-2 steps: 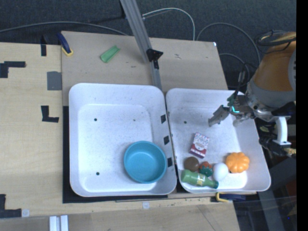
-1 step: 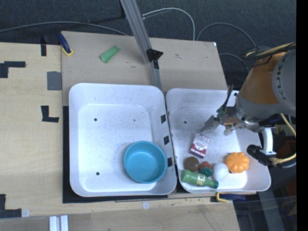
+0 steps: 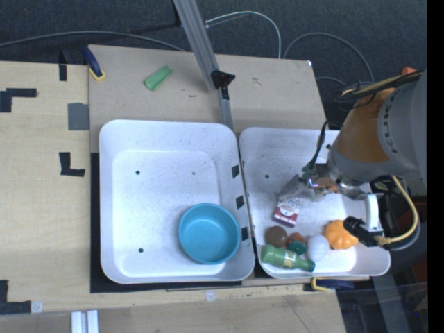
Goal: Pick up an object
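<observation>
Grey-and-orange KUKA arm (image 3: 378, 134) looms over the right bin (image 3: 267, 151); blue bowl (image 3: 208, 232) sits well left of gripper (image 3: 300, 186), in the left bin (image 3: 125, 144). Orange toy (image 3: 338, 234) and green bottle (image 3: 286, 258) lie below it. Red-white pack (image 3: 286, 212) sits just under the tips. Approach step, I'd judge; finger state can't be told, nothing seen held. Next: drop onto pack, close.

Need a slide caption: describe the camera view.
Gripper hovers over right bin above red-white packet; blue bowl sits in left bin.

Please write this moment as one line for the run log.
pincer: above red-white packet | packet: lying in right bin | grasp: none seen
</observation>
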`<move>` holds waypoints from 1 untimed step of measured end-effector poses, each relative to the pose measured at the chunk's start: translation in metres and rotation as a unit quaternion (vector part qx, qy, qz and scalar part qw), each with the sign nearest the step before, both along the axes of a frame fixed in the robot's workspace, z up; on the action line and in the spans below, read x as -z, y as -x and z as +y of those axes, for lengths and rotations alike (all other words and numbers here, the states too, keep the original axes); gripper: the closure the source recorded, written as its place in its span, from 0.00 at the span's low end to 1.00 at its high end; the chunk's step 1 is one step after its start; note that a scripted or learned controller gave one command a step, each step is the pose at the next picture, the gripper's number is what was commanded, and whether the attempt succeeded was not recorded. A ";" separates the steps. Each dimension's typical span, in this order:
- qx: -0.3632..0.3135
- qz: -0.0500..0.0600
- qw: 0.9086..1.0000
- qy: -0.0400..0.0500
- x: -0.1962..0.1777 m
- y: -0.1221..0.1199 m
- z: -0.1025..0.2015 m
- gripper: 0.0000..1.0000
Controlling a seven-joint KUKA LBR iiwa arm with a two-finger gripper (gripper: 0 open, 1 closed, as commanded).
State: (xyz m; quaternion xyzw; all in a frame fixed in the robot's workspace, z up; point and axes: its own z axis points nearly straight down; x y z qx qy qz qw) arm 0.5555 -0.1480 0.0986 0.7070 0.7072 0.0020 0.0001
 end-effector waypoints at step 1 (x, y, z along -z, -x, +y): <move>-0.002 -0.003 1.000 -0.001 -0.012 -0.002 0.003 1.00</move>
